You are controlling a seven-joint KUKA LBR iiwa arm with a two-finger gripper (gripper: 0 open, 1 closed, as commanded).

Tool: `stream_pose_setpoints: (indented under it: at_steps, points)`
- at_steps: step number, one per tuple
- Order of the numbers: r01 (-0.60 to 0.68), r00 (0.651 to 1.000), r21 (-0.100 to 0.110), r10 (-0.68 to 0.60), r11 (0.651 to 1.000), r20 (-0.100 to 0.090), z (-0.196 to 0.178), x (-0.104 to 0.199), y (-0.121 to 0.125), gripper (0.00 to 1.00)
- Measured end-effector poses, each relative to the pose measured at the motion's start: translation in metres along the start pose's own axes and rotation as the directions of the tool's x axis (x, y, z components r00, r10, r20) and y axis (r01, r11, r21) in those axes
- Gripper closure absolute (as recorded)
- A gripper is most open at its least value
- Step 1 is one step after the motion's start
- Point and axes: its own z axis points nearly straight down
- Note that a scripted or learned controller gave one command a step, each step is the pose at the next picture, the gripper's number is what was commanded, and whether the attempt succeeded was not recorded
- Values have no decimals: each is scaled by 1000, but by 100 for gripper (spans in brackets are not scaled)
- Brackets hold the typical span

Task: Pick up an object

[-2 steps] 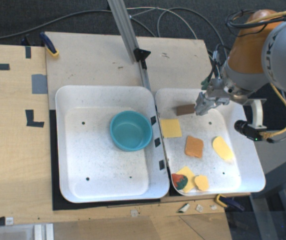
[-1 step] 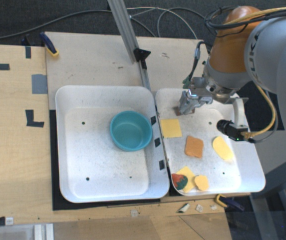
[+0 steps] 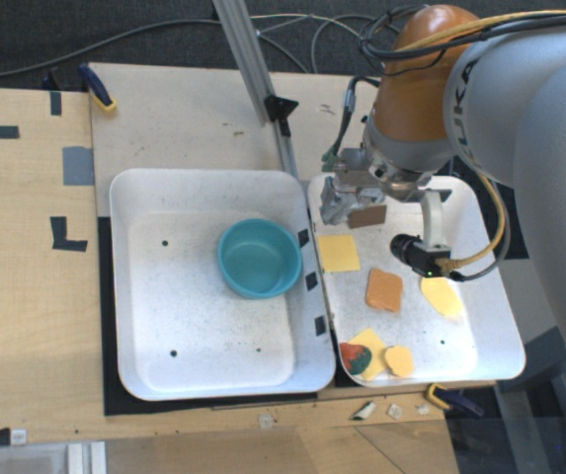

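Observation:
My gripper point(image 3: 345, 201) hangs over the back left corner of the right bin point(image 3: 490, 358). A small brown block point(image 3: 367, 216) lies right beside it, touching or nearly so; I cannot tell whether it is gripped. Just in front of the gripper lies a flat yellow square point(image 3: 339, 253). An orange piece point(image 3: 384, 289) and a yellow wedge point(image 3: 444, 297) lie mid-bin. At the front edge sit a red, green and yellow toy point(image 3: 362, 355) and a small orange-yellow disc point(image 3: 398, 361).
A teal bowl point(image 3: 259, 257) stands upright in the left bin point(image 3: 154, 294), near its right wall. A slanted metal post point(image 3: 248, 57) rises behind the bins. A black cable fitting point(image 3: 413, 254) hangs off the arm above the right bin.

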Motion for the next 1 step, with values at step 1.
stream_pose_setpoints:
  at_steps: [1]
  points:
    - [-1,1000,1,1,1000,1,-1,48,-7,100]
